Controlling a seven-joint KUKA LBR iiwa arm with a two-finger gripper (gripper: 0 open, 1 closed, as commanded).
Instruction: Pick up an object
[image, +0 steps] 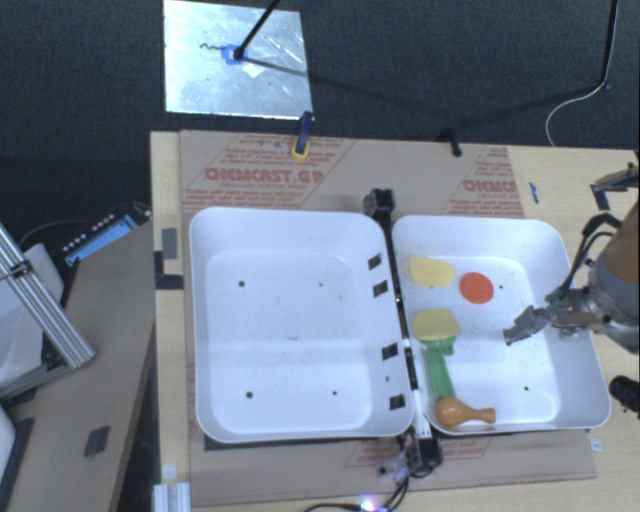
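The right bin (525, 385) holds a flat yellow piece (432, 272), a red-orange disc (477, 288), a brush with a yellow head and green handle (438, 350), and an orange drumstick-shaped toy (462, 411) at the front edge. My gripper (522, 327) hangs over the right half of this bin, to the right of the disc and the brush. It points left and nothing shows in its grasp. The arm's wrist (600, 300) comes in from the right edge.
The left bin (290, 320) sits beside the right one, with black clips (385, 290) along the shared divider. Both rest on a cardboard sheet (330, 170). A shiny foil square (238, 58) lies at the back, and a metal frame (35, 310) stands at the left.
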